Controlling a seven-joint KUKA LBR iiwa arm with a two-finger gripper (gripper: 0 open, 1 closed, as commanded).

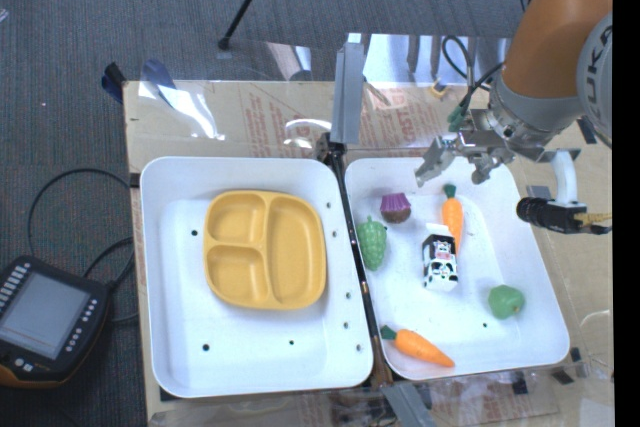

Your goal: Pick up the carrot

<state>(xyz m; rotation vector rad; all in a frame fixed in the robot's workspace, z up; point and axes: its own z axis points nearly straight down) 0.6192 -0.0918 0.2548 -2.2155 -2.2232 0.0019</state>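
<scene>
Two carrots lie in the right bin [530, 245]. One carrot [453, 218] points up-down near the bin's upper middle, its green top toward the back. Another carrot [420, 346] lies near the front edge, green top to the left. My gripper [458, 161] hangs over the back of the right bin, just above the upper carrot's green top. Its two fingers are spread apart, open, with nothing between them.
In the right bin there are also a purple-topped vegetable [396, 207], a green bunch of grapes [372, 242] at the left wall, a small cow-print milk carton [440, 260] and a green pepper [506, 300]. A yellow divided plate [266, 248] sits in the left bin [170, 315].
</scene>
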